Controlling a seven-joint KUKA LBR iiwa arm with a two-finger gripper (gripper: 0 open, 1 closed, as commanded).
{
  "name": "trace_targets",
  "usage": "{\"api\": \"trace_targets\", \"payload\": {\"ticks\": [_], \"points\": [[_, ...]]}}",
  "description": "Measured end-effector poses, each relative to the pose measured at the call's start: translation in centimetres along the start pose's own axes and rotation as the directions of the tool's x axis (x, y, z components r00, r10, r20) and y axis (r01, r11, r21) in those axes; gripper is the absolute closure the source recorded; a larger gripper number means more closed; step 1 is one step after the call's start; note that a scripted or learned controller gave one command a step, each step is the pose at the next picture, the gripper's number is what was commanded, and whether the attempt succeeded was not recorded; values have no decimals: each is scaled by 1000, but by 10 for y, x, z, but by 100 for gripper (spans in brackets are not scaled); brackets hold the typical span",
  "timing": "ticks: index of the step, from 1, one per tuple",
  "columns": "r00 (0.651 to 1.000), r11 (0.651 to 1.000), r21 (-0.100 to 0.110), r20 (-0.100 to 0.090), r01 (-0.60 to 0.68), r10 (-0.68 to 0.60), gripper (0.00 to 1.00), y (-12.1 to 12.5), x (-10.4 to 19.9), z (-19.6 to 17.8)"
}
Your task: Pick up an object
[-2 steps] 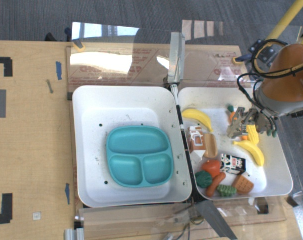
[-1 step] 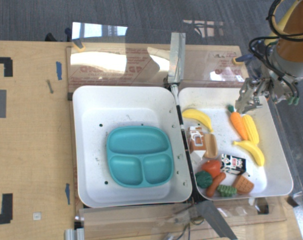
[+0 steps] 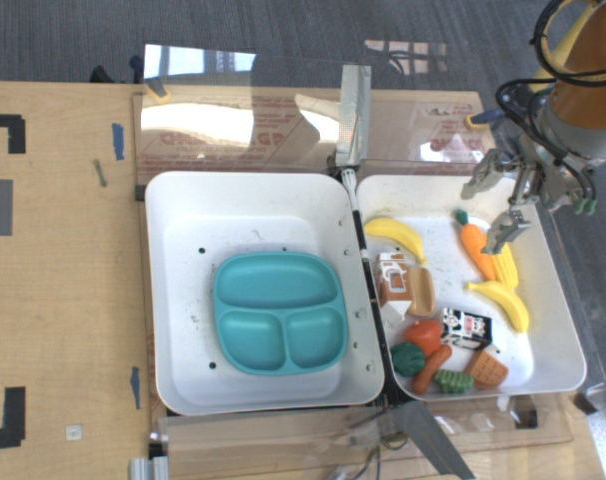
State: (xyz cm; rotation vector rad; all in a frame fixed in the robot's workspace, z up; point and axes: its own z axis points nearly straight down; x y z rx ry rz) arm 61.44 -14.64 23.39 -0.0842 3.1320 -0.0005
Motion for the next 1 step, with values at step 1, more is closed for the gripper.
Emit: {"api": "trace_targets", "payload": {"ticks": [1], "points": [[989, 989, 1, 2, -148, 148, 0, -35, 7, 137]]}}
